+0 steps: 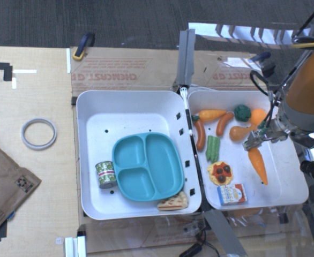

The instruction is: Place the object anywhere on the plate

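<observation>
the arm reaches into the right bin (301,189) from its right edge, and the gripper (255,142) hangs over the middle of that bin. the fingers pinch the top end of a carrot (258,165), which hangs tilted, its tip pointing toward the bin's near right corner.

the plate (148,166), blue with 3 compartments, lies in the left bin (92,143), toward its near right part. a small can (106,174) stands just beside the plate's left edge. a flat slice of toy food (173,202) lies at the plate's near edge, touching it.

in the right bin, a red sausage (200,134) and a green pod (212,148) lie near the left wall. a second carrot (212,114) lies along the far side, with another sausage (224,124) beside it. a broccoli (242,112) sits at the far middle, next to 2 orange pieces (240,133). a small pizza (221,172) lies near the middle, and a carton (232,194) lies at the near edge.

on the tabletop (28,90), well left of the bins, lies a tape ring (39,133).
</observation>
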`<state>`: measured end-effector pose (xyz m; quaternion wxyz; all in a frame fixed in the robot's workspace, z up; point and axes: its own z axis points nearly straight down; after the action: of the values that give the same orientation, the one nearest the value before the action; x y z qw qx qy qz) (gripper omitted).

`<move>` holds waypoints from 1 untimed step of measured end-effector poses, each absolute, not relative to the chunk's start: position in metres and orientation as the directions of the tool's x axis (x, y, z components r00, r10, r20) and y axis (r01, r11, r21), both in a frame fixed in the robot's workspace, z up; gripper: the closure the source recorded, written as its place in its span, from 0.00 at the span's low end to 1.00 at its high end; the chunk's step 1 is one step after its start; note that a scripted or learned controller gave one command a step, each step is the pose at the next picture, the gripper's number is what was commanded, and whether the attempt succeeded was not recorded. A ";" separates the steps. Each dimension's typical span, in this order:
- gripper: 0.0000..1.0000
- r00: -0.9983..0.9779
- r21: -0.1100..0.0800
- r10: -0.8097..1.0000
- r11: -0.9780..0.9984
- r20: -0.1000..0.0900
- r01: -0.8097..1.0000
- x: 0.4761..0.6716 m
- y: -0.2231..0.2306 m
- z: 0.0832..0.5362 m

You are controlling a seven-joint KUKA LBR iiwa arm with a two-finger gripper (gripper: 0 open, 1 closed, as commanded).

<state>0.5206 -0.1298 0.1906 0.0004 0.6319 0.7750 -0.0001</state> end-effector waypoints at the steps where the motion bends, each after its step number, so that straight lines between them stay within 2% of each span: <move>1: 1.00 -0.260 -0.002 0.966 0.260 0.000 0.966 0.506 -0.075 0.191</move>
<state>0.5058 -0.0745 0.1908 -0.0009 0.6084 0.7936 -0.0009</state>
